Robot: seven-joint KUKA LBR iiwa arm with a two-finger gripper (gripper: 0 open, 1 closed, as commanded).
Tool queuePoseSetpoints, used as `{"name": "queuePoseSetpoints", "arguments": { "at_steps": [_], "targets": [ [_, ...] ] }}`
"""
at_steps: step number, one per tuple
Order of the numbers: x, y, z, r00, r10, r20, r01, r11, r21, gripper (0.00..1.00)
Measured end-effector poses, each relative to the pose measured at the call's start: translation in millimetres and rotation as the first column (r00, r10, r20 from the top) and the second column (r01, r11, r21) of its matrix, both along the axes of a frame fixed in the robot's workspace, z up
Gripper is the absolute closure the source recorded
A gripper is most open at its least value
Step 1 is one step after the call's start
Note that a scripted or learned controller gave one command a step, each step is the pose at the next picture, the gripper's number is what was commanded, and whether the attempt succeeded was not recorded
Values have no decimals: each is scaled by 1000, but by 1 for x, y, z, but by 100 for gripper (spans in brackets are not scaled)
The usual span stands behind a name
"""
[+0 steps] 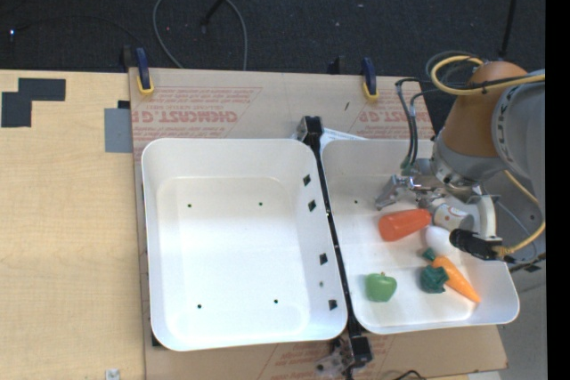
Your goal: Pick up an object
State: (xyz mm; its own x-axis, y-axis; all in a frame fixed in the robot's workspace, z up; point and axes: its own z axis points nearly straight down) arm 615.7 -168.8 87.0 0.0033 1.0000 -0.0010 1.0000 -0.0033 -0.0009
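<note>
Approach step. Gripper [401,189] low in right bin [374,316]; finger spread: cannot tell. Red piece [405,223] just below it. Next, judged: centre over it, descend, close.

- Light wooden bench [62,218], with black patches at its far left.
- Cardboard sheet [249,107] with red print on top, held by two yellow clamps [143,83] at the far edge.
- Two white bins side by side on the cardboard: left bin [233,163], right bin [365,157].
</note>
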Motion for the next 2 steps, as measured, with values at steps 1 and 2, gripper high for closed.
{"name": "queuePoseSetpoints", "arguments": {
  "at_steps": [1, 2],
  "targets": [
    [-68, -32, 0, 1000, -1, 0, 1, 1000, 0, 0],
    [-106, 43, 0, 1000, 7, 1, -7, 1000, 2, 0]
  ]
}}
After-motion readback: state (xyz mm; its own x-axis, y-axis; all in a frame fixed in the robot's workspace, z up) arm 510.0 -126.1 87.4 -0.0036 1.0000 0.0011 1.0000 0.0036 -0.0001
